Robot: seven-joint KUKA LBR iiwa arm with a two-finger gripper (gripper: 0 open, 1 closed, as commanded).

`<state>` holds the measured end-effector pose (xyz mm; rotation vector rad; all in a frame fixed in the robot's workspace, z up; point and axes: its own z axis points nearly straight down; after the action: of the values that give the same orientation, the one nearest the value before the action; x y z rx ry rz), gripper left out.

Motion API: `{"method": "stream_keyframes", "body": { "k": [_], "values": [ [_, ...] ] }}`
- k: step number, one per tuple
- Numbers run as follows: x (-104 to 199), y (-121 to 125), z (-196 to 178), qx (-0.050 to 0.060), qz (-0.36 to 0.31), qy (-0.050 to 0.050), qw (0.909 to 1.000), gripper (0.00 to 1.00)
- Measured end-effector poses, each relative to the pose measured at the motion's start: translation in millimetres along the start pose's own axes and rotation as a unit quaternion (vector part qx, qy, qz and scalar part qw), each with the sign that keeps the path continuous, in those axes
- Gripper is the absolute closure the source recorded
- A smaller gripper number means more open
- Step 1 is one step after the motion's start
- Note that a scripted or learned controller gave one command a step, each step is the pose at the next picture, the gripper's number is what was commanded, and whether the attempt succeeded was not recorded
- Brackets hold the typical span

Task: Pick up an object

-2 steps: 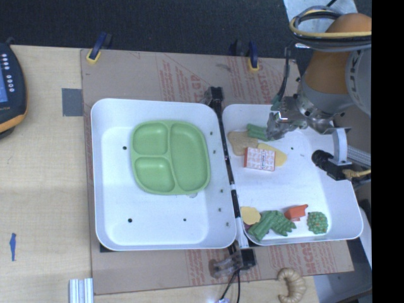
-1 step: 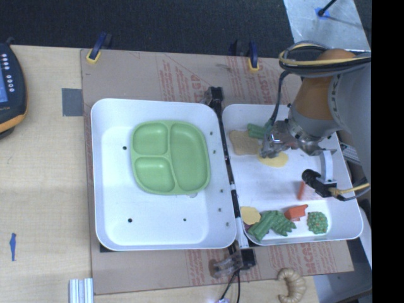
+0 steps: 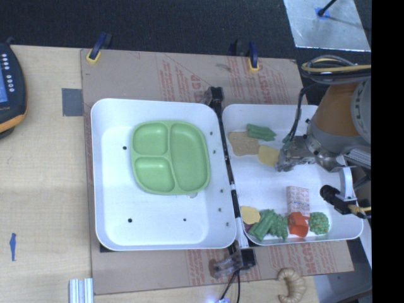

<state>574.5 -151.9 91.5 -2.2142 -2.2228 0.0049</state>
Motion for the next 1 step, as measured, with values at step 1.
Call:
{"method": "stream_keyframes", "body": {
  "k": [1],
  "values": [
    [-57.7,-19.8,-67.9,-0.002,0.001,-0.001,1.0,1.0]
  ]
}}
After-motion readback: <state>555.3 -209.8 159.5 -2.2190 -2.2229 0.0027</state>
